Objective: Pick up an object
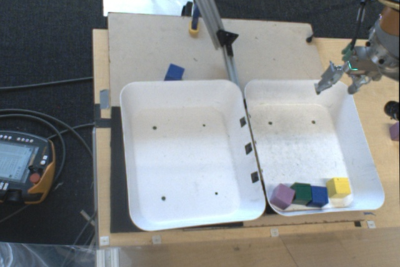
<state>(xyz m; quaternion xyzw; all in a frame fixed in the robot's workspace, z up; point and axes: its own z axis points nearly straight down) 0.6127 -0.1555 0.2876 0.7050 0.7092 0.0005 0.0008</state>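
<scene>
**Hovering pincer above right bin's far corner, blocks at near edge**

Hanging over the far right corner of the right bin (359, 134), the pincer (340, 81) has its two fingers spread wide apart with nothing between them. One finger (326, 79) slants down-left over the bin's far rim, the other sits just right of it near the rim's corner. The grey arm (382, 47) comes in from the right edge, cables looping above it.

Task objects all sit in the right bin, bunched along its near wall, well apart from the pincer: purple block (282, 195) leftmost, tilted; green block (302, 192) beside it; blue block (319, 196) touching the green one; yellow block (338, 187) rightmost, resting on something white, can't tell what.

Left bin (134, 153) sits touching the right bin along a shared edge with dark clips on it.

Outside the bins: small blue block (174, 72) on the desk (269, 47) just behind the left bin's far rim. A metal pole (206, 0) slants from the top down to the seam between bins. Teach pendant (22, 166) lies at far left on the dark floor with its cables.
</scene>
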